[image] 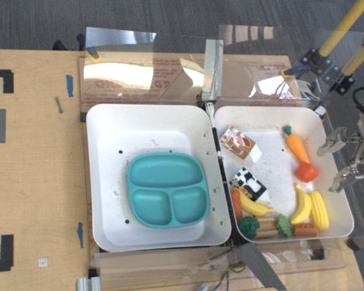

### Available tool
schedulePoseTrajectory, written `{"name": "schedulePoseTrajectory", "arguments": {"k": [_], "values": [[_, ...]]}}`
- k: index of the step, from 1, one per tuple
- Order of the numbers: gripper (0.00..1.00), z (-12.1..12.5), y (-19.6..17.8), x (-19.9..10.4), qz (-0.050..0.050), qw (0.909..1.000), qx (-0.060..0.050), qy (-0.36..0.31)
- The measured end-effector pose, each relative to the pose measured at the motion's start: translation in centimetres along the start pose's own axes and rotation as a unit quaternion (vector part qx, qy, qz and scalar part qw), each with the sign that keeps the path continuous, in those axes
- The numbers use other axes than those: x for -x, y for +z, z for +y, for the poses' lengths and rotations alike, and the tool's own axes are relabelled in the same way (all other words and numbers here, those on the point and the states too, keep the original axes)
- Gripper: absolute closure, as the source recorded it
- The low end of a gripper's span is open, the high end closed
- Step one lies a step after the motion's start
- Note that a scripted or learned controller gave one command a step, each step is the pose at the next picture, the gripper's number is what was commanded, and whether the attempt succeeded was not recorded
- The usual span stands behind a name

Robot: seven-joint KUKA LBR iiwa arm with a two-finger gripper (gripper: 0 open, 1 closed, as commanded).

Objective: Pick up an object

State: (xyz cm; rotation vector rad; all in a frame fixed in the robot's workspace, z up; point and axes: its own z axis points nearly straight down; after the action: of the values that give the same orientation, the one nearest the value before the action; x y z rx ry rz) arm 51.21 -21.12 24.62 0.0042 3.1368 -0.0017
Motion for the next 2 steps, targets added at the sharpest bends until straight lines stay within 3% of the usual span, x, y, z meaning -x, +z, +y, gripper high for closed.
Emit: {"name": "schedulePoseTrajectory", "arguments": {"k": [1, 2], "values": [[0.00, -1.2, 9.8, -3.4, 0.004, 0.9999, 0.002, -0.012], [0.00, -1.1, 14.9, -2.7, -0.002, 0.9996, -0.001, -0.027]]}}
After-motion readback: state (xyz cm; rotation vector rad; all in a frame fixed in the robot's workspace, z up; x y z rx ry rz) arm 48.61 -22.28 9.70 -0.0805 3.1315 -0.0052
